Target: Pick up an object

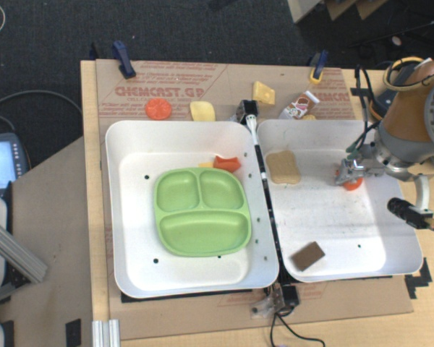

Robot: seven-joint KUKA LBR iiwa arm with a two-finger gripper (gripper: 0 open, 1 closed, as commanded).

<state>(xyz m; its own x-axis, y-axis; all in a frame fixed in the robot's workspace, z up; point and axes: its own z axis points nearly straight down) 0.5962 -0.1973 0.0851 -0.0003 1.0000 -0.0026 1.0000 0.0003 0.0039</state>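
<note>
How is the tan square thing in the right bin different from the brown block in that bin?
The tan slice is pale, like bread or a sponge, while the brown block is much darker. The tan slice lies near the bin's far left corner; the brown block lies near its front edge. The tan slice looks larger and squarish, the brown block smaller and more oblong, turned at a slant. Both lie flat in the right bin, apart from the claw.

Bright even overhead light, soft shadows, slightly grainy

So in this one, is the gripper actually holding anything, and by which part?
Cannot be told. The gripper sits down on a small red-orange object in the right bin, hiding any hold.
</note>
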